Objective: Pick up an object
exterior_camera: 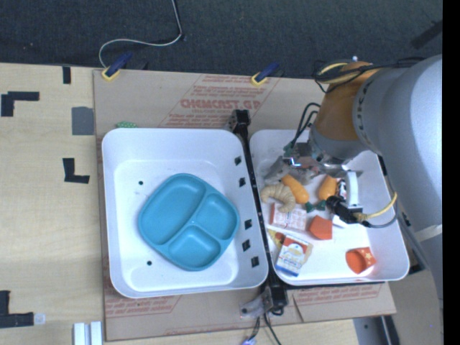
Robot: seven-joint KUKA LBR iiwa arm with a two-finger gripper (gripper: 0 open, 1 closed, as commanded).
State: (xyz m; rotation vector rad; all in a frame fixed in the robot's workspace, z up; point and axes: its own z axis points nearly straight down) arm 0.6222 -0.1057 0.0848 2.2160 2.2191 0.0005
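The right bin (392,268) holds several small items. Among them are an orange carrot-like piece (295,188), a beige twisted pastry (277,195), a second orange piece (327,187), a red-and-white packet (289,219), a red-orange block (320,228), a small carton (291,256) and an orange cup (359,259). My gripper (293,162) is down in the far left part of this bin, just above the carrot-like piece and the pastry. The wrist and its cables hide the gripper's tips. I see nothing held in it.
The left bin (115,146) holds a blue divided plate (188,221). A black divider (251,192) runs between the bins. The big grey arm (410,121) with its orange band (343,117) covers the right bin's far right corner. Blue clips (266,72) hold the cardboard base.
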